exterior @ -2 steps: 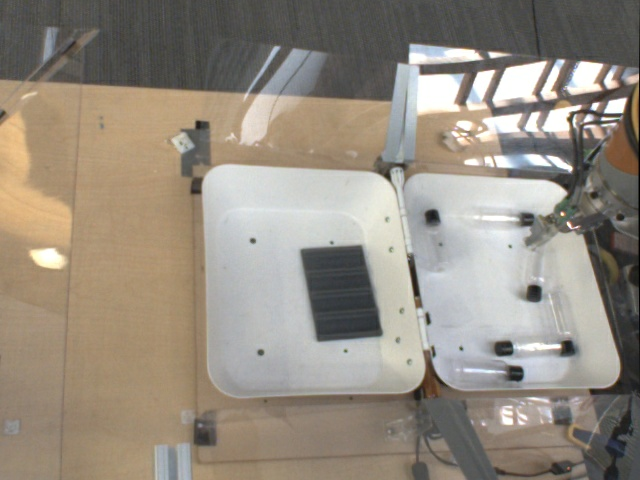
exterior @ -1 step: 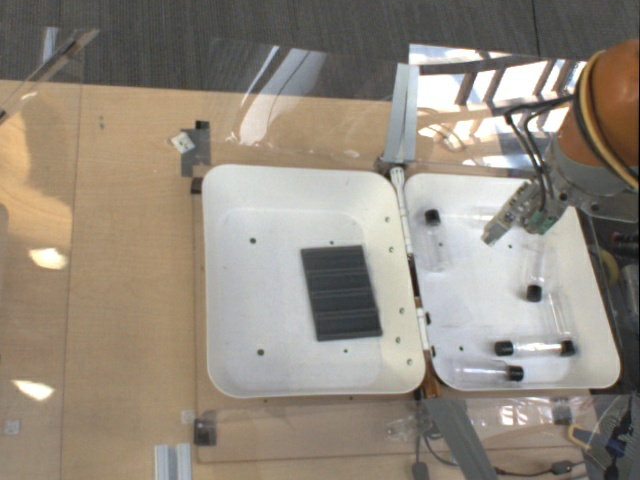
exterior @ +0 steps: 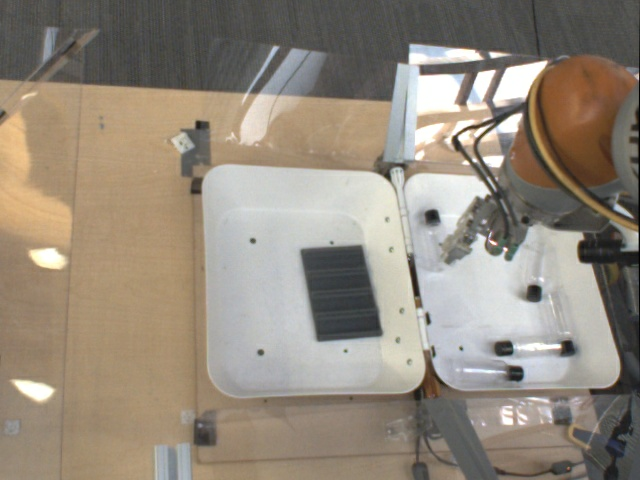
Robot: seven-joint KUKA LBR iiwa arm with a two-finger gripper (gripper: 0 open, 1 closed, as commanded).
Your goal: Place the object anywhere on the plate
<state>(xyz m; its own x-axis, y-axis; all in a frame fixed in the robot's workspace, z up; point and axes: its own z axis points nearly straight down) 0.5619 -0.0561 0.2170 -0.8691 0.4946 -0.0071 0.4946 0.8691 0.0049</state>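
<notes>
The dark ribbed plate lies flat in the middle of the left bin, and nothing rests on it, so the placing is not yet done. The arm reaches over the right bin, to the right of the plate, and its claw hangs above the upper left part of that bin. How far the claw is open I cannot tell — it is small and blurred — and I see no object held in it.

The objects are clear tubes with black caps, all well apart from the plate: two lie near the front edge of the right bin, and a small black piece sits just left of the claw. I judge the step in hand is the picking. The next move calls for a firm grasp on one tube, then a carry leftward over the wall between the bins to the plate.

No brand, label or writing can be read anywhere on the counter.
</notes>
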